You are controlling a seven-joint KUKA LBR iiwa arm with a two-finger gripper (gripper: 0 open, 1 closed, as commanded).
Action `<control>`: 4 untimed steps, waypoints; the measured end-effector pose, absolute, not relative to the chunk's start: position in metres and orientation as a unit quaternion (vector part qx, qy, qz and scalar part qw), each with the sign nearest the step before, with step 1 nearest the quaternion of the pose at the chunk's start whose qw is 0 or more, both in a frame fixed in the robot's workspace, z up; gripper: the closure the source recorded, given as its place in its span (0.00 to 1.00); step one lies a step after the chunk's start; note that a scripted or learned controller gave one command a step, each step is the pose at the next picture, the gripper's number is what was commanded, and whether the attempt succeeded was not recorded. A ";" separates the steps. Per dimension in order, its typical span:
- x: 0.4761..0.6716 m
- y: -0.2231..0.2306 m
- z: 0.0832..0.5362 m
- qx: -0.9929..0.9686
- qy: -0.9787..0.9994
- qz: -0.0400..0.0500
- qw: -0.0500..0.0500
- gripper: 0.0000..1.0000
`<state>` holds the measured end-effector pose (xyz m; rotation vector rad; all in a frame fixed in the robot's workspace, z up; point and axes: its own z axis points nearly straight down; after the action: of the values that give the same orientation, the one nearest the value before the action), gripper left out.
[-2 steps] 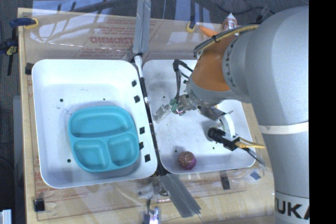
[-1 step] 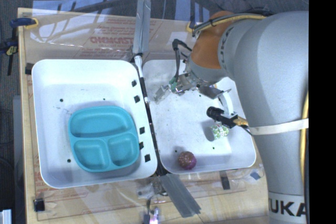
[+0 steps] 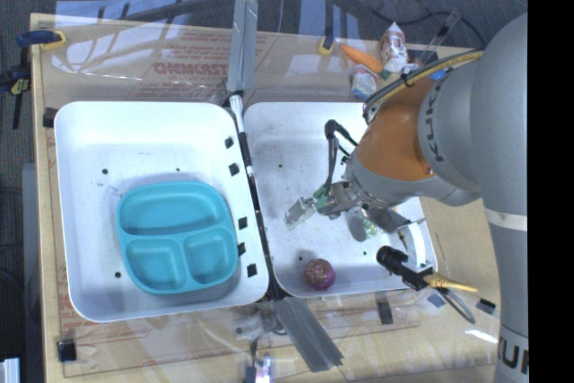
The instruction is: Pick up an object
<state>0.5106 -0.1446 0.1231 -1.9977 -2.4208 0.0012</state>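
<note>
Gripper (image 3: 300,209), finger state indeterminate, nothing seen held; purple ball (image 3: 319,274) just below-right of it: centre over ball, descend straight, then close.

A small round dark-red ball (image 3: 318,274) with a speckled skin is lying loose on the floor of the right bin (image 3: 287,148), at about six o'clock, near the front wall.
</note>
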 end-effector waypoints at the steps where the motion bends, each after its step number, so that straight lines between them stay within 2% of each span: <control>1: 0.476 -0.142 0.091 -0.644 -0.765 0.000 0.002 0.00; 2: 0.477 -0.142 0.100 -0.643 -0.766 0.000 0.002 1.00; 3: 0.525 -0.099 0.314 -0.721 -0.693 0.000 0.000 1.00; 4: 0.494 -0.138 0.222 -0.718 -0.696 0.001 0.002 1.00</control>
<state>0.4938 -0.1385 0.2219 -2.2523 -2.1848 0.0044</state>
